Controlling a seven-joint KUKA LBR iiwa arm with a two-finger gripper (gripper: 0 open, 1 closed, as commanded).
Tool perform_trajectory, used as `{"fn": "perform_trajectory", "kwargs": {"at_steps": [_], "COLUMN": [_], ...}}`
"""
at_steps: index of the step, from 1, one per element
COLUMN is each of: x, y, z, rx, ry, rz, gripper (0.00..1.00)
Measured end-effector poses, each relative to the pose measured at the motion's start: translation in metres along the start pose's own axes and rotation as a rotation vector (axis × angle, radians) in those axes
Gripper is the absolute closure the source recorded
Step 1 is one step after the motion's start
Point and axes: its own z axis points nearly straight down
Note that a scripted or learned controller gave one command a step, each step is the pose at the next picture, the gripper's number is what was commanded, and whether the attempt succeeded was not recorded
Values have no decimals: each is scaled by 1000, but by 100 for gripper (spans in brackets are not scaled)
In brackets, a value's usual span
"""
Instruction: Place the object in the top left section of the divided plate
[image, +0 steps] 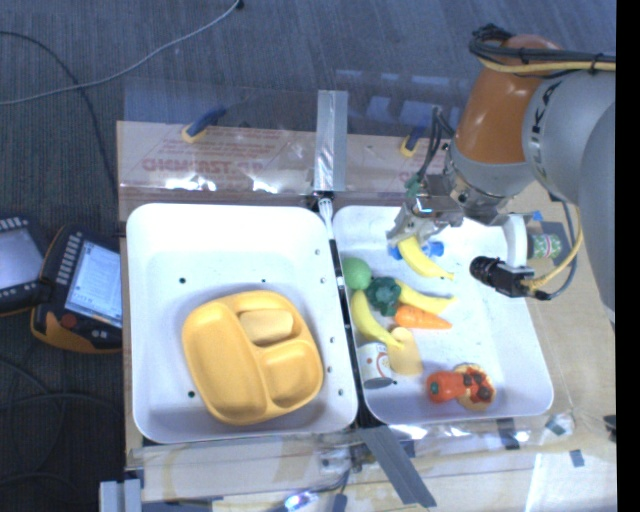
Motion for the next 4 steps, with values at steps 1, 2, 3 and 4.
{"fn": "perform_trajectory", "kwargs": {"at_steps": [1,2,3,4], "x": [11,35,102,160], "y": [46,-5,-38,-38], "z": [-16,42,42,43], "rx": [-1,2,2,3], "ry": [-5,-2,0,-1], "rz": [-165,-91,-49,117], "gripper": [100,100,100,100]}}
